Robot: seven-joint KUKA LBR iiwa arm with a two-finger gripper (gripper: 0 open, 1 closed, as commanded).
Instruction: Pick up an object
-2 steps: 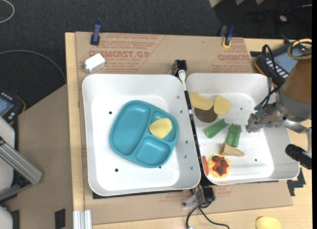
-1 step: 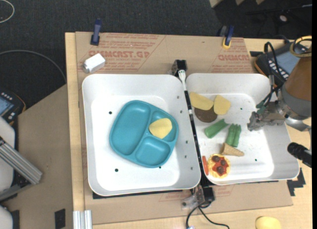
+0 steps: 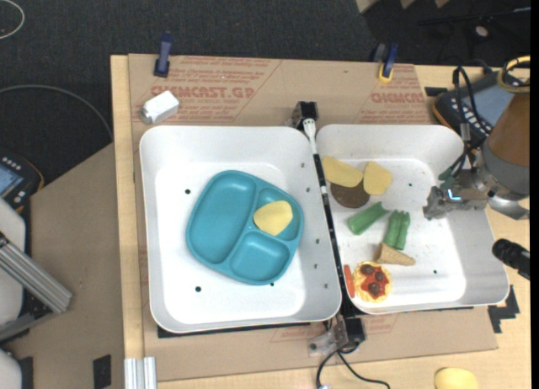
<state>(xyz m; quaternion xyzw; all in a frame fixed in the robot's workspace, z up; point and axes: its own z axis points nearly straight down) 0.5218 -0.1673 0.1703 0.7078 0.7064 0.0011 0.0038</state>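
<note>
The right bin [image 3: 472, 290] holds several toy foods. A yellow wedge [image 3: 340, 171] and a yellow chip [image 3: 377, 179] lie at its back, beside a brown disc [image 3: 349, 196]. Two green pieces [image 3: 365, 218] [image 3: 397, 229] lie in the middle, with a tan cone [image 3: 393, 254] just in front of them. A pizza slice [image 3: 373, 281] and a thin orange stick [image 3: 347, 279] sit at the front left. My gripper [image 3: 440, 202] hangs low over the right side of this bin, apart from the green pieces, with nothing seen in it.
The left bin [image 3: 168, 286] bears a teal divided plate [image 3: 221, 227] with a pale yellow object [image 3: 274, 217] in one compartment. A black divider clip [image 3: 306, 114] sits between the bins at the back. A white block [image 3: 160, 107] lies on the cardboard behind.
</note>
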